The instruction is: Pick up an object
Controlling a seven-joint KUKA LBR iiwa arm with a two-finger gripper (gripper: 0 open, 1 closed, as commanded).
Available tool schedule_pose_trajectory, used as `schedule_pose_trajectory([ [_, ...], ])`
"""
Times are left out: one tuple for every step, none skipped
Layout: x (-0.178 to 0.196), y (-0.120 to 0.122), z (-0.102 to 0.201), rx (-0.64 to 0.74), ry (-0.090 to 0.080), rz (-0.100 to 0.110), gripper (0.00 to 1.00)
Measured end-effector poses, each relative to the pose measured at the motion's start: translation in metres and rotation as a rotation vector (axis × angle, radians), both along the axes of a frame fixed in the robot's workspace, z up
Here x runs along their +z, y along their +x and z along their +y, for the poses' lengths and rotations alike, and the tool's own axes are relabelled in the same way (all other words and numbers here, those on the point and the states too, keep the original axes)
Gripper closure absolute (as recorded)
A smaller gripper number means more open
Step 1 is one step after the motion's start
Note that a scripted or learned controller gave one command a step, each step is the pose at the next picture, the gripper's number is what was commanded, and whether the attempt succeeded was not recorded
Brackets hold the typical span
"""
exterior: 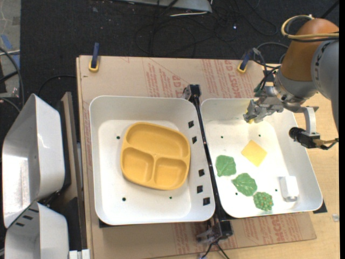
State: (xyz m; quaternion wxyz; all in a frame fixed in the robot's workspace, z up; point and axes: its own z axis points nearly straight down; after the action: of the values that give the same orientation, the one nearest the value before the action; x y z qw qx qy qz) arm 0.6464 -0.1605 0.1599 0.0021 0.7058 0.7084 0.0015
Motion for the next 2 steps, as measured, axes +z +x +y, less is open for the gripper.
schedule_pose_trajectory([
  [0.0494,0.0104,-0.0028,0.0,-0.001,-0.002,1.0],
  [0.0426,0.0109,-0.0026,0.0,0.0,0.004,1.0],
])
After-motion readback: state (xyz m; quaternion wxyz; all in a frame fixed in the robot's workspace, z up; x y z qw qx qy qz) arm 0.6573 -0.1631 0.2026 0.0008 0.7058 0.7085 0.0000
